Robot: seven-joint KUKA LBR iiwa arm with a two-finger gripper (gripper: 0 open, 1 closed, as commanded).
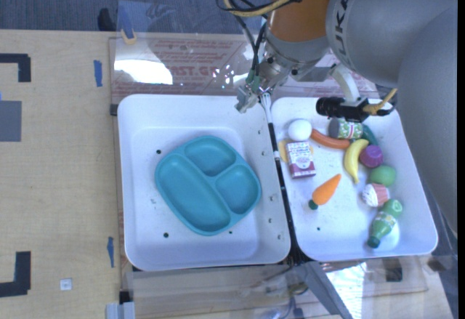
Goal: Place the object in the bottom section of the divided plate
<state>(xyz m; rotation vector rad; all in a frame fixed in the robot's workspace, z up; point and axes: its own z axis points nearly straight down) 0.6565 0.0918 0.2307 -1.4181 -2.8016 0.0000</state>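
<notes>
The hand [247, 101] hangs over the far end of the seam where the two bins meet, just above the far right corner of the left bin [138, 165]; at this size I cannot tell whether it is open or closed, and nothing can be made out in its grip. The grey arm [392, 27] with its orange band slants in from the upper right and covers the far right corner of the right bin [421, 237]. Below and to the left of the hand, a stretch of bare white floor lies between it and the teal divided plate [208, 183], which sits tilted near the middle of the left bin, clear of all four walls, with the widest open margin along the near and left sides. Its long section runs along the lower left edge, with two smaller sections toward the far and right sides. The toys are all in the right bin, well apart from the plate, and which of them is the task's object I cannot tell. Nearest the seam are a white egg [299, 128] and a small carton [300, 160], with a carrot [325, 189] just past them. A banana [354, 158], a purple piece [372, 156], a green ball [382, 176] and a green bottle [383, 223] crowd the right wall. The near left part of that bin's floor is open. The pale wooden worktop [58, 165] spreads to the left of the bins.
</notes>
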